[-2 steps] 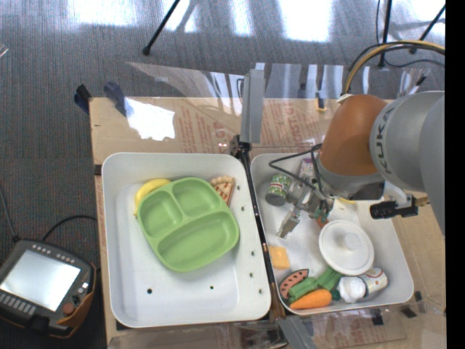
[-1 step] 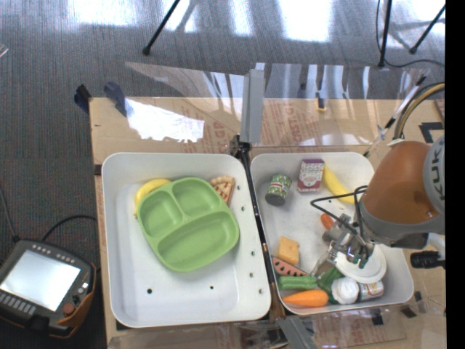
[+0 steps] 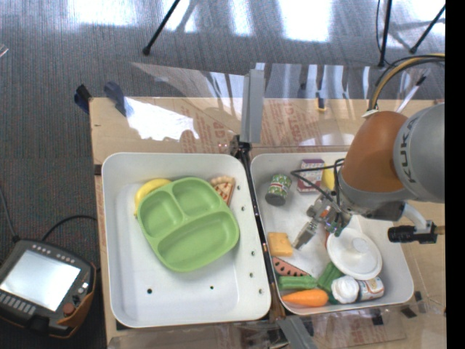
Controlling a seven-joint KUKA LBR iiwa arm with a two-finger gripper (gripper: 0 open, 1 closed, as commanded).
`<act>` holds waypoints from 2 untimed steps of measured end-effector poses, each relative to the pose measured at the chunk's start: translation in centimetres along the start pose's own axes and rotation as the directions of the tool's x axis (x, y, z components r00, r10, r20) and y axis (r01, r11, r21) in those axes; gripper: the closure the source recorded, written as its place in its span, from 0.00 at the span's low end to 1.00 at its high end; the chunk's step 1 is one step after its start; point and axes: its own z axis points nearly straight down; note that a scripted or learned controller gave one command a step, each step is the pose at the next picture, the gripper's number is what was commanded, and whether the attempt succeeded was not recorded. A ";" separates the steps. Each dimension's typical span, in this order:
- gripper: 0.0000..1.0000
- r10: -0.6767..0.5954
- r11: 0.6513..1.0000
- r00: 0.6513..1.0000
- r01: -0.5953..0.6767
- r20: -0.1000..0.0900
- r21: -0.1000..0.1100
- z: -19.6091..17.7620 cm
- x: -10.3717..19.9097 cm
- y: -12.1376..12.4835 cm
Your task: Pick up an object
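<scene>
over the right bin, the gripper hangs near the bin's middle, its fingers pointing toward seven o'clock; they look nearly closed with nothing between them, and the tips sit above bare white floor. at eight o'clock from the tips, just beside them, lies a yellow block. at eleven o'clock stands a small green can, and at twelve o'clock a purple-and-white box. at four o'clock sits a white lidded bowl. along the bin's near edge lie a watermelon slice, a carrot and a white bottle. the left bin holds a green divided plate, with a banana at its ten o'clock and a pizza slice at its one o'clock.
</scene>
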 end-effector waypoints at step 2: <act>0.00 0.224 0.975 0.975 -0.224 -0.001 0.003 0.1 -0.6 0.5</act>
